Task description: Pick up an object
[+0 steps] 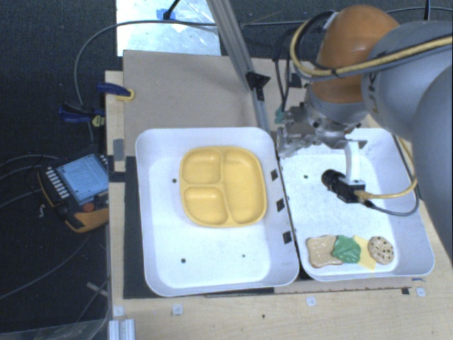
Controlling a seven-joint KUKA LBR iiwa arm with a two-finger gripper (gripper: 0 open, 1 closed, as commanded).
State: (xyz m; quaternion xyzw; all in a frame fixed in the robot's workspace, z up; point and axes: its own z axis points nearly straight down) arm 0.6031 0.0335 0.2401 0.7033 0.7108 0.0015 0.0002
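Observation:
In the right bin, several toy foods lie along the front edge: a tan bread slice, a green leaf piece, a yellow cheese slice and a round chocolate-chip cookie. A yellow divided plate rests in the left bin. My gripper hangs low over the right bin's back left corner, close to the wall between the bins. It is well away from the foods, and the wrist hides its tip.
A black connector with a yellow cable hangs from the wrist over the middle of the right bin. A slanted metal pole crosses behind the bins. A handheld device and cables lie on the floor at left.

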